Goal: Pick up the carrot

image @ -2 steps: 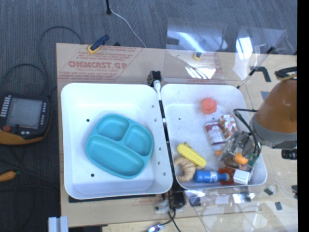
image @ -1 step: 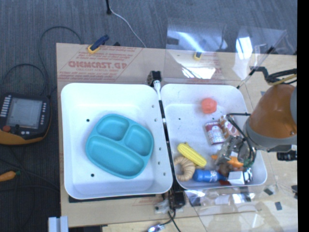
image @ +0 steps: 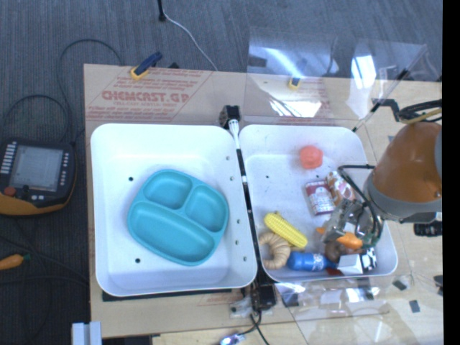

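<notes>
Carefully centre your two-finger gripper [image: 350, 230], whose opening you cannot tell, over the small orange carrot [image: 350, 241] at lower right, clear of the blue bottle [image: 309, 262].

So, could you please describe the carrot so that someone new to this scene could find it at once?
Look in the right-hand white bin, at its lower right corner where the gripper reaches down. The carrot lies right at the gripper. It is a small piece, the only bright orange one there, unlike the yellow corn and blue bottle nearby.
</notes>
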Controlling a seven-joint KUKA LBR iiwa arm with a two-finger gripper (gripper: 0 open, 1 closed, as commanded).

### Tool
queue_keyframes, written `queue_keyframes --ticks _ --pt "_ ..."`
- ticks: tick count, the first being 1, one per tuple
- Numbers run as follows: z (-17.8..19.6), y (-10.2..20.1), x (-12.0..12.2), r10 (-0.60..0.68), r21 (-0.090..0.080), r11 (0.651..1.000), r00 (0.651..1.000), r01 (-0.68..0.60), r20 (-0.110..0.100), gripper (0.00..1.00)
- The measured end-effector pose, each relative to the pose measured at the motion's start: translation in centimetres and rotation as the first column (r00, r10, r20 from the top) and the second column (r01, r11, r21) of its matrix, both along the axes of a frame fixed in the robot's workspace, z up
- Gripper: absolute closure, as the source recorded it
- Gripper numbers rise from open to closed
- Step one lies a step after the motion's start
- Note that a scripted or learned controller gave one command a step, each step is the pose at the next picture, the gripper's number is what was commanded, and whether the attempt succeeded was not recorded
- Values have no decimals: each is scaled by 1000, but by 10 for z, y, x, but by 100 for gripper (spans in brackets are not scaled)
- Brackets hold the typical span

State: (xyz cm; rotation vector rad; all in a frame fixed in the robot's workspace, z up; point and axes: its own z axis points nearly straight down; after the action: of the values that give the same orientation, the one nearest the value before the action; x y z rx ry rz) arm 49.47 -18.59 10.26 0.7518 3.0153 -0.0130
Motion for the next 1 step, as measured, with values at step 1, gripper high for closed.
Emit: queue_keyframes --ticks 1 --pt "-9 -4 -2 154 10 988 988 -153 -10 100"
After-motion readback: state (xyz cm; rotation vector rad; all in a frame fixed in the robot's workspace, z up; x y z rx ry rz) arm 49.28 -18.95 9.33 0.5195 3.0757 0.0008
